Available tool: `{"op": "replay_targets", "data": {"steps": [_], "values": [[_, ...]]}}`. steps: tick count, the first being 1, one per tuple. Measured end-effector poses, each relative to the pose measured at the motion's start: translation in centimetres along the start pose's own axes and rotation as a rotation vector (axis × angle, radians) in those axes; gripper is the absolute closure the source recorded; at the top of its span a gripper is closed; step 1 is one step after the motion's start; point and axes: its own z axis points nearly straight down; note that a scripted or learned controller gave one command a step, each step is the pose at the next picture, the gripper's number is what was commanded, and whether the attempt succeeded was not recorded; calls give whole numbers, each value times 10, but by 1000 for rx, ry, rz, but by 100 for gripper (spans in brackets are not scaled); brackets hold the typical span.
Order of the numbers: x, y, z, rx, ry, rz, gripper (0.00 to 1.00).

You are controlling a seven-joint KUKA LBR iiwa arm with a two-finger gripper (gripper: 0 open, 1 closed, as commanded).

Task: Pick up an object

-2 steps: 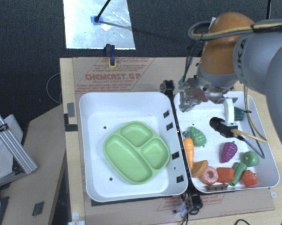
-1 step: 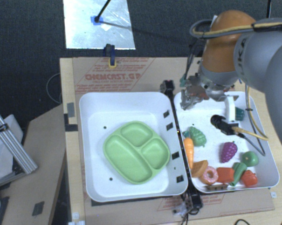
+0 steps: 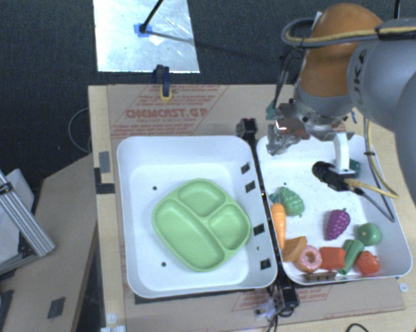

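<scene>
Left bin (image 3: pixel 134 199): one green divided plate (image 3: pixel 200 224), lying flat at centre.

Right bin (image 3: pixel 397 246): toy food gathered toward the near edge, probably so the arm can reach it from above. It includes a carrot (image 3: pixel 278 223), purple grapes (image 3: pixel 337 222), a doughnut (image 3: pixel 310 259) and a green leafy piece (image 3: pixel 289 201).

Tool (image 3: pixel 284 136): hangs over the right bin's far corner, apart from the food; nothing visible in it, and whether it is spread or pressed together cannot be told.

Surface (image 3: pixel 178 108): brown board under both bins.
</scene>
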Motion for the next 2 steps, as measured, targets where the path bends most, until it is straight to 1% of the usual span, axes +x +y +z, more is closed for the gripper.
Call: {"op": "replay_targets", "data": {"steps": [1,2], "values": [[5,-6,18,3,-1,0,100],[7,0,7,1,0,-1,100]]}}
